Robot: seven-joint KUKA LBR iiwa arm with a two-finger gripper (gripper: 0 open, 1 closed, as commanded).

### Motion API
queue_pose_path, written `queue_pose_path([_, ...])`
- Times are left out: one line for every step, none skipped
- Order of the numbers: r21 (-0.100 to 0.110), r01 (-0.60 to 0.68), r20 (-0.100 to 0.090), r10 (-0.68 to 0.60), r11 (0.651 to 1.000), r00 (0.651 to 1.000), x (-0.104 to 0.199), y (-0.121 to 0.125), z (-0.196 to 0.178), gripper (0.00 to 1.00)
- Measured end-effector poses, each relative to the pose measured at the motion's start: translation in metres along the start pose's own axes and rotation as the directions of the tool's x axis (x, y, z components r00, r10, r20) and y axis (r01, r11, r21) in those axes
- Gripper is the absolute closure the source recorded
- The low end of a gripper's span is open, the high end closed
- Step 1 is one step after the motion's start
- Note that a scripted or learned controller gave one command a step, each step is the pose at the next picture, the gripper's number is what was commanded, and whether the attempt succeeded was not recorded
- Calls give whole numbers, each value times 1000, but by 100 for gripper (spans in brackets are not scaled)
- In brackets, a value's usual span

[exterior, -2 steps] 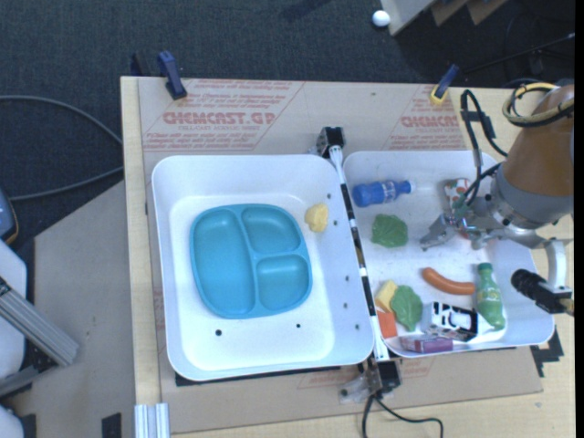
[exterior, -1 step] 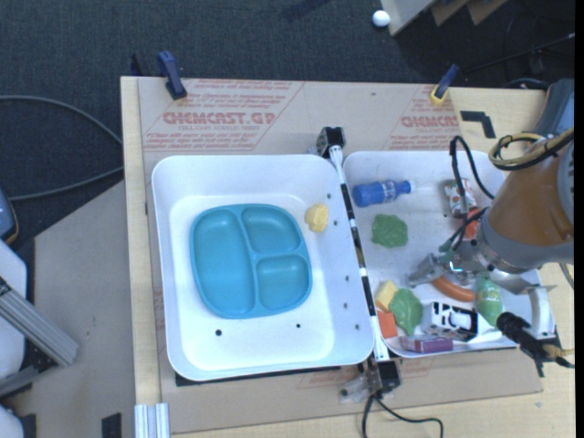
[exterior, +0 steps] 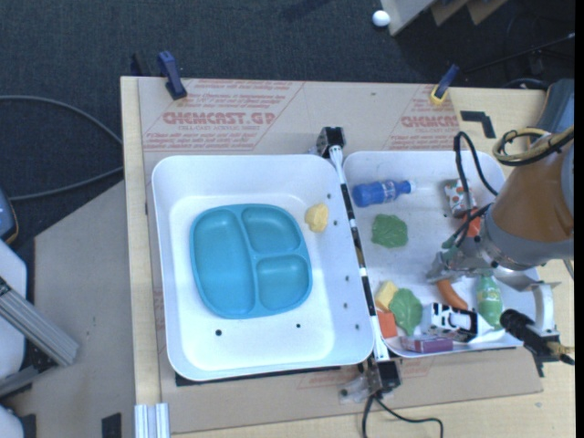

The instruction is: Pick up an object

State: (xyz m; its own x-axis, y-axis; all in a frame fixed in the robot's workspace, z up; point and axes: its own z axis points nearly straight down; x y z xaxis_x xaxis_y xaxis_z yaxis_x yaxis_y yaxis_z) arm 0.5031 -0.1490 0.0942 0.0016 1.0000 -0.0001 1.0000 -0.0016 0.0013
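The jaws (exterior: 449, 270) hang low in the right bin (exterior: 415, 167); whether they are apart or together cannot be told. An orange carrot (exterior: 450, 292) lies just beneath them, near the bin's front edge.

Two bins are sitting side by side on the desk (exterior: 228, 108). A divided plate (exterior: 251, 260) is lying in the left bin (exterior: 173, 190), a small lump (exterior: 317, 216) just beside its far right corner. In the right bin (exterior: 365, 164), a bottle (exterior: 380, 192) is lying behind a leafy piece (exterior: 390, 231).
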Motion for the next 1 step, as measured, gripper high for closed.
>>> queue_pose_path([0, 3, 0, -3, 1000, 1000, 72, 39, -91, 100])
